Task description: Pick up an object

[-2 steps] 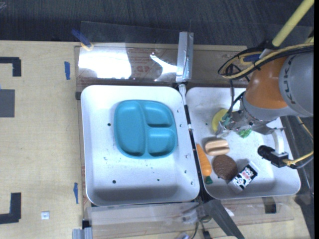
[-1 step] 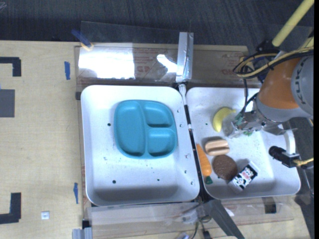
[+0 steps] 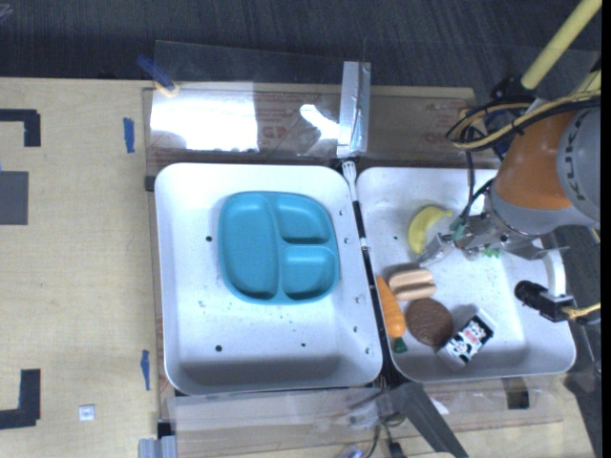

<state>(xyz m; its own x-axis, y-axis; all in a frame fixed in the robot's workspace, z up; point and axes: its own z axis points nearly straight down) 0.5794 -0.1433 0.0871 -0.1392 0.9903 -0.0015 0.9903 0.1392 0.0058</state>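
The right bin (image 3: 535,351) holds a yellow rounded object (image 3: 426,225), a tan hot-dog bun (image 3: 411,281), an orange carrot (image 3: 391,313), a brown round cookie (image 3: 429,322) and a small black-and-white carton (image 3: 469,339). My gripper (image 3: 449,241) reaches in from the right and sits low over the bin, right beside the yellow object and just above the bun. Its tip is close to the yellow object's right edge. Nothing can be seen held between its fingers.
The left bin (image 3: 181,284) contains a blue divided plate (image 3: 279,245). A clear plastic sheet (image 3: 248,113) and a metal bracket (image 3: 352,108) stand behind the bins. Yellow and black cables (image 3: 487,117) hang near the arm's orange band (image 3: 535,175).
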